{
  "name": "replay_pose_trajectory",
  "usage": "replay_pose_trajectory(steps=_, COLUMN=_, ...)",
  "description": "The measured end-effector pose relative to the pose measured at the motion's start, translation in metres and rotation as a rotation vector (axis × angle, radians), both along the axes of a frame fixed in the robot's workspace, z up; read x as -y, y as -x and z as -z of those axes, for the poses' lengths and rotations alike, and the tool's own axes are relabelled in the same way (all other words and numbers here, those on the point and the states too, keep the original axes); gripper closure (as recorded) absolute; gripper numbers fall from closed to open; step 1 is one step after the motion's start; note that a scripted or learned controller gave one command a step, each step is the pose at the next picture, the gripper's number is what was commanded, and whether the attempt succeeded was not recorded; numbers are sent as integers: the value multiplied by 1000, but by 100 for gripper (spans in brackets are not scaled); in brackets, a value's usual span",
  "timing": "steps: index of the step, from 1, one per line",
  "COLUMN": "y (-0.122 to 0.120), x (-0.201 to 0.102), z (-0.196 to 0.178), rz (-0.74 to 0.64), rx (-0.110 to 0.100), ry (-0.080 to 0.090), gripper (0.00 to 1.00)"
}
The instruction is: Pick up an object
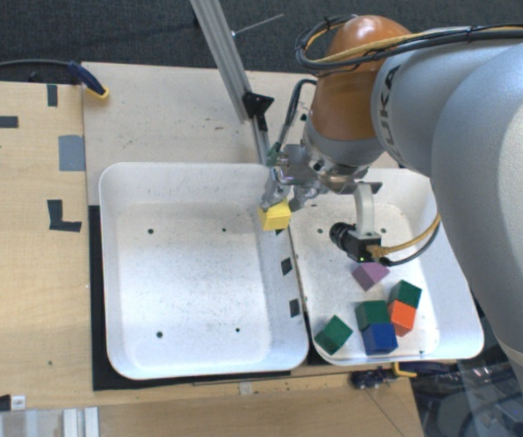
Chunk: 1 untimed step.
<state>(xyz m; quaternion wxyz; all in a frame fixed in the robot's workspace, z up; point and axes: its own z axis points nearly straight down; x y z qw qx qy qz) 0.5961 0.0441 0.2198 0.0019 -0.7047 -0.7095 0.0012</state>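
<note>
A small yellow block (276,216) hangs between the fingers of my gripper (278,206), above the right edge of the left bin (188,271) near the divider between the bins. My gripper is shut on it. The grey arm with its orange band (357,71) reaches in from the upper right and covers the back part of the right bin (425,335).
The right bin holds several blocks at its front: a purple one (368,274), two green ones (334,332) (406,292), a dark green one (370,314), an orange one (402,316) and a blue one (379,337). A metal pole (229,53) slants down behind the bins.
</note>
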Motion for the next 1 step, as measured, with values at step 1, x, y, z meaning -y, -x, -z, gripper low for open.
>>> replay_pose_trajectory(steps=1, y=-1, x=-45, z=-1, rz=0, rx=2, ry=0, gripper=100)
